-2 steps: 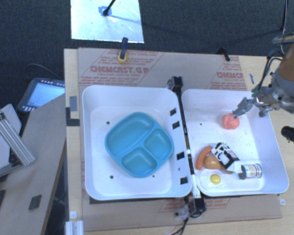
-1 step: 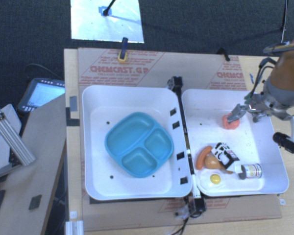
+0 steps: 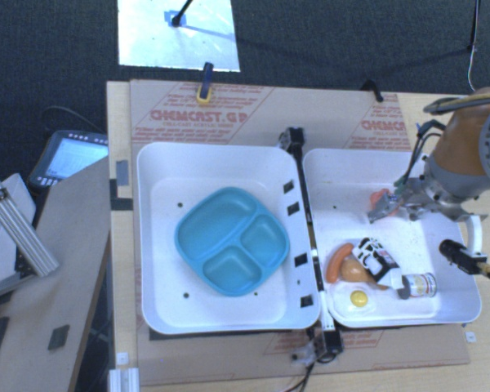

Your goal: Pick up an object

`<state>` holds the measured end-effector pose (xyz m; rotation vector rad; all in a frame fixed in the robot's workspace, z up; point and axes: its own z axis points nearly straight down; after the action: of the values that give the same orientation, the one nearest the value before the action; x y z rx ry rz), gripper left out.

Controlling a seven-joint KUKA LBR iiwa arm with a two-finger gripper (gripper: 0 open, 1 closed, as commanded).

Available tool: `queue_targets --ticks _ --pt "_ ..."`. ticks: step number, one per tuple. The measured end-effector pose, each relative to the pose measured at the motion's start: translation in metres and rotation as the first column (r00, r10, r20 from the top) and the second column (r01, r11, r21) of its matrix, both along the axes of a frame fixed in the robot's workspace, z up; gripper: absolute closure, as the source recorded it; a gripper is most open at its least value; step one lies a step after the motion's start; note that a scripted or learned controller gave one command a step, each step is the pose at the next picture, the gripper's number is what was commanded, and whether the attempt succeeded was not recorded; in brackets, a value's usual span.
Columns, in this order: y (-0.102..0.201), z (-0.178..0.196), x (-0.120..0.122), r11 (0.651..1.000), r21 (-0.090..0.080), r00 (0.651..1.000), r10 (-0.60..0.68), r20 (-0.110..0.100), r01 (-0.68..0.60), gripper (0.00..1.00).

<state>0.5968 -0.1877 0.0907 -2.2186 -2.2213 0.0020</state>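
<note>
The right bin point(image 3: 335, 178) holds several small items. At its front lie an orange sausage point(image 3: 338, 261), a black-and-white toy point(image 3: 376, 256), a fried egg point(image 3: 358, 299) and a small jar point(image 3: 420, 285) on its side. A small red-orange piece point(image 3: 378, 194) lies further back in the bin. My gripper point(image 3: 383, 211) is low over the bin's middle, right beside that red-orange piece. The grey arm with its orange band point(image 3: 465, 141) reaches in from the right. I see nothing clearly held.
The left bin point(image 3: 159, 178) holds a blue divided plate point(image 3: 231, 241). A black divider point(image 3: 302, 219) runs between the two bins. A tablet point(image 3: 69, 158) and a metal rail point(image 3: 16, 227) lie off the bench to the left.
</note>
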Motion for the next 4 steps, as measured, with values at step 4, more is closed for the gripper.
queue_targets --ticks 4 --pt "0.045 0.111 0.01 1.0 -0.001 1.0 0.007 0.004 -0.007 1.0"
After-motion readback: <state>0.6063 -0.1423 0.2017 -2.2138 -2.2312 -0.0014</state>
